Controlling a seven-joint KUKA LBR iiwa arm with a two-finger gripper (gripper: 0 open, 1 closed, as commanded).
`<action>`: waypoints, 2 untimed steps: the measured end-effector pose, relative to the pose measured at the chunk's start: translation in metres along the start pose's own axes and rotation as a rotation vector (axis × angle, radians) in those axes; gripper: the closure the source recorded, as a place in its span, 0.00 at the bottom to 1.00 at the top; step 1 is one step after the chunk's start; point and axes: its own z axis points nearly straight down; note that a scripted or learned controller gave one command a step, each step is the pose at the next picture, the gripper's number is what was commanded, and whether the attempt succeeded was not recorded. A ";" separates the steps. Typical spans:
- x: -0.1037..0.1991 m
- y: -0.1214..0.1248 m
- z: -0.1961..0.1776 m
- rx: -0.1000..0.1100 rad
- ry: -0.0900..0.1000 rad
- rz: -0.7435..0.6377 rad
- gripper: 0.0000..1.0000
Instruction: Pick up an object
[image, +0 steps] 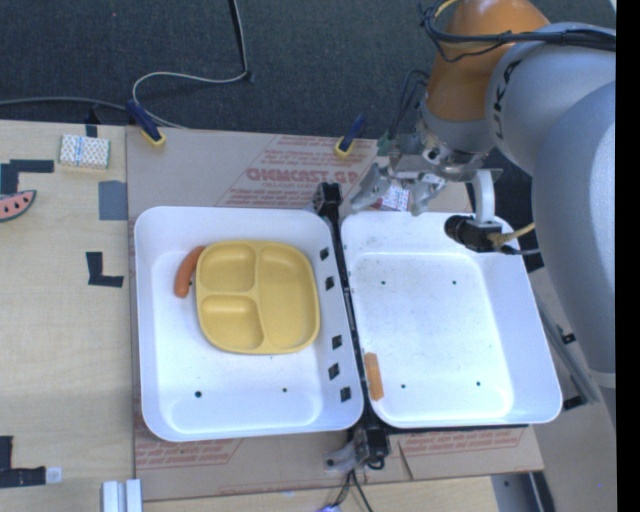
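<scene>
A yellow divided plate (258, 297) lies in the left bin (165, 400). An orange sausage-shaped piece (185, 271) rests against the plate's left edge. Another small orange piece (373, 376) lies in the right bin (500, 400), against its near left wall. My gripper (391, 199) hangs over the far left rim of the right bin, well away from both orange pieces. Its grey fingers (362, 192) are spread open. I see none of the objects between them.
The divider between the bins (340, 300) carries black clips. The bins sit on a cardboard sheet (290, 170) with blue-and-yellow clamps (146, 122) at its far edge. The grey arm (560, 110) covers the upper right. A small patterned block (84, 151) lies at the far left.
</scene>
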 end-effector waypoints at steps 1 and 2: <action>0.000 0.000 -0.010 0.000 0.000 -0.001 1.00; 0.000 0.000 -0.010 0.000 -0.001 -0.001 0.00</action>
